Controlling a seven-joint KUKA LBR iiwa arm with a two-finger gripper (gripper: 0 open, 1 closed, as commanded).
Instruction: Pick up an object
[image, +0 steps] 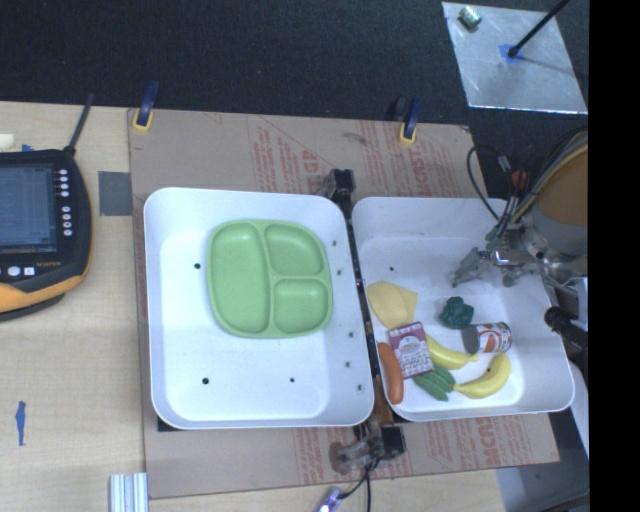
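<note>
My gripper (488, 276) hangs over the back right part of the right bin (420, 225), fingers spread open with nothing between them. It sits just behind and to the right of a dark green toy (458, 312). In the bin's front half lie a yellow cheese wedge (390, 299), a small red and white packet (410, 349), two bananas (446, 353) (489, 377), a small can (491, 338) on its side, an orange sausage-shaped piece (390, 373) and a green pepper (435, 383).
A green divided plate (270, 277) lies in the left bin (175, 390). The bins' shared wall (352, 300) runs between them. A teach pendant (35, 235) sits on the bench at far left. Cables (500, 185) hang behind the gripper.
</note>
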